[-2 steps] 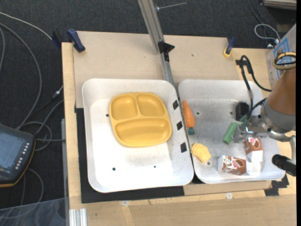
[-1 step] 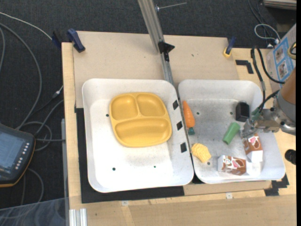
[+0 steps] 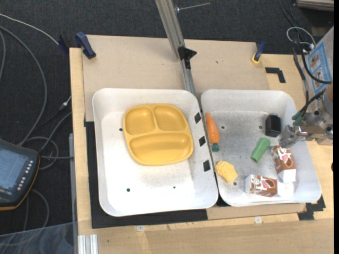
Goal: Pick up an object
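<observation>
showed six loose candidates in the right bin. nearest the gripper: black block, just left of it and slightly up the view, close to the bin's far wall. next: carton, just below the gripper in the view, long axis running roughly up and down the picture, near the bin's right wall. further left: green cylinder, apart from both, long axis tilted from lower left to upper right. second carton, lying flat near the front rim, long axis left to right. corn and carrot, well apart from the gripper, by the bin's left wall; carrot's long axis along that wall. placed the gripper at the right bin's right side, reaching in from the right. could not tell whether it was open or closed; saw nothing gripped. judged the block or the first carton the shorter reach, a small shift left or down the view. left bin: yellow plate, far from the arm.
</observation>
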You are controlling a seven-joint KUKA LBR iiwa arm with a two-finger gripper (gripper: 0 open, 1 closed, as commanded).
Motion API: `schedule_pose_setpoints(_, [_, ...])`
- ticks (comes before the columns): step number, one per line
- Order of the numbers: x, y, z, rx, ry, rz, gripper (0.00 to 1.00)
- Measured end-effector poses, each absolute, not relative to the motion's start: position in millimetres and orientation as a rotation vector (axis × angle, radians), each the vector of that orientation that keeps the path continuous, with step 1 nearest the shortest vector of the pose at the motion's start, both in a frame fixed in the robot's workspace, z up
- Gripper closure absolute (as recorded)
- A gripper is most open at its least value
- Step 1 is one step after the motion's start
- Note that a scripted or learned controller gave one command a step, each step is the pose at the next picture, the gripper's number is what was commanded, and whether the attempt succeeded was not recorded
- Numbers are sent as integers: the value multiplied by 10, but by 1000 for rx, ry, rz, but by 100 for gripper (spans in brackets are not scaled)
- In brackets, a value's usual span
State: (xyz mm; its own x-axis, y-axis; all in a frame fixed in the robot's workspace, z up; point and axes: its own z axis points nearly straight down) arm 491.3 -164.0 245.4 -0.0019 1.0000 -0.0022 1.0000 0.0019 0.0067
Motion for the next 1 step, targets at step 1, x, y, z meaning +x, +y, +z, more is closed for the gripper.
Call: schedule_pose_setpoints(1, [5226,-1127,2521,2212,2229,6,100])
